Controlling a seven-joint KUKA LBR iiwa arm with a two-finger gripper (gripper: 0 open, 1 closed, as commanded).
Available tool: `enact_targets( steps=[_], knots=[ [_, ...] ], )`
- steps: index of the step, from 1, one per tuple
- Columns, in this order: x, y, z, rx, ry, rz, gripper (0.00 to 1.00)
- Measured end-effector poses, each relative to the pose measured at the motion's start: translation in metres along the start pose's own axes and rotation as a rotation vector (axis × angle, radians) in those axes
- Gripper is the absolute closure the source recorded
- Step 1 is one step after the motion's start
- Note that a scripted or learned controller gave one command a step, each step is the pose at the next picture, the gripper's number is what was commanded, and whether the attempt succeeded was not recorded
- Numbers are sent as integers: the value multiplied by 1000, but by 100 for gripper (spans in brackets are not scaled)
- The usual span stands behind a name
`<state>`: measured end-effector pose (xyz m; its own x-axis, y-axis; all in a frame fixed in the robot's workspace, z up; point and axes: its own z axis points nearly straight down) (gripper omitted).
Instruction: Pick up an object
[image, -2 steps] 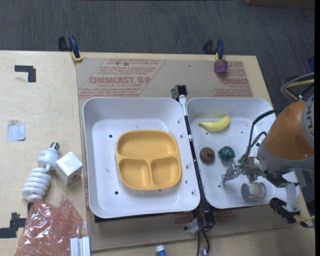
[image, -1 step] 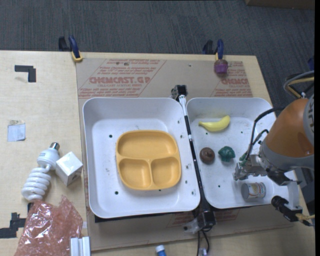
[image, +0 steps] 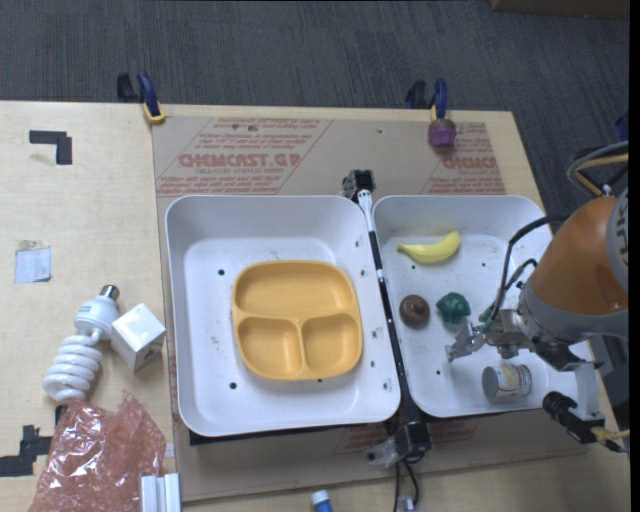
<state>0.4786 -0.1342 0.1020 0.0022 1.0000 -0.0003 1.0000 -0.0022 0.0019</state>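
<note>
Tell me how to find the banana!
Look in the right-hand white bin, the one the robot arm reaches into. Near its far edge lies the banana. It is yellow and curved, unlike the brown ball and green lump below it.

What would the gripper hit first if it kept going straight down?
Probably the bare white floor of the right bin, just below the gripper. The small green lumpy object sits close beside it; depth is unclear.

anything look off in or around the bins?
Nothing spilled or damaged. Oddities sit outside the bins: a spiral light bulb lying on its side beside a white cube and crumpled pink plastic, left of the bin with the yellow tray.
</note>
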Motion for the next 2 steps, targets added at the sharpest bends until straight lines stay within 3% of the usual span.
enact_targets(
  steps=[1,2],
  knots=[
    [35,-1,10,1,1,-2,0],
    [35,1,0,-2,0,0,100]
  ],
)
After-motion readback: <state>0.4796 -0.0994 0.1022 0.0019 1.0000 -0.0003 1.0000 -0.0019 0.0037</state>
